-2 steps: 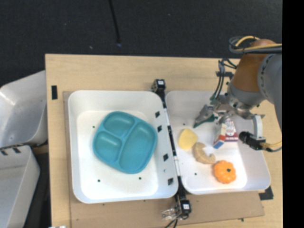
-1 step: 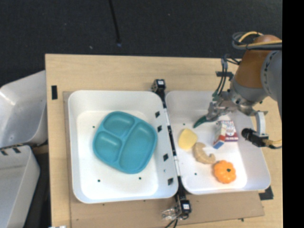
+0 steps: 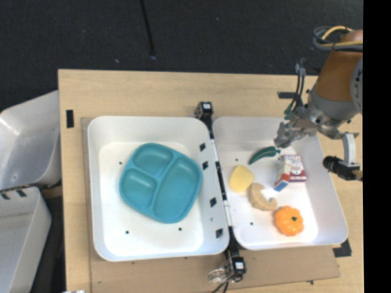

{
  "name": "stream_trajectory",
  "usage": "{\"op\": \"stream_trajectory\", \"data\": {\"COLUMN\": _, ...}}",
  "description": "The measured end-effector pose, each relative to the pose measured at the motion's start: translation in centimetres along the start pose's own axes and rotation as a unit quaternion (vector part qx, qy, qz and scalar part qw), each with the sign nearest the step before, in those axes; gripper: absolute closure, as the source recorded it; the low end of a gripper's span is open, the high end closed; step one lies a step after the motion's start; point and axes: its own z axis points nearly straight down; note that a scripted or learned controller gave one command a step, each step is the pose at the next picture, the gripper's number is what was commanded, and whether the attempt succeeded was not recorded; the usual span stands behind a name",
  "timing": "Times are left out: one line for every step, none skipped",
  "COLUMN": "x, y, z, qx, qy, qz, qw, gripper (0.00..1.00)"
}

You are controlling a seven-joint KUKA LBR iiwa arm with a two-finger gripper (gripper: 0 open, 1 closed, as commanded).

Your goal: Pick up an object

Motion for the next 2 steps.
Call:
{"op": "stream_trajectory", "data": {"x": -0.2, "y": 0.1, "z": -5.5, "qx": -0.001, "qy": 0.000, "qz": -0.003, "qw": 1.0000, "gripper": 1.00}}
{"op": "stream_trajectory", "data": {"x": 4.9, "y": -0.7, "z": -4.7, "qx": 0.003, "qy": 0.001, "qz": -0.005, "qw": 1.0000, "gripper": 1.00}}
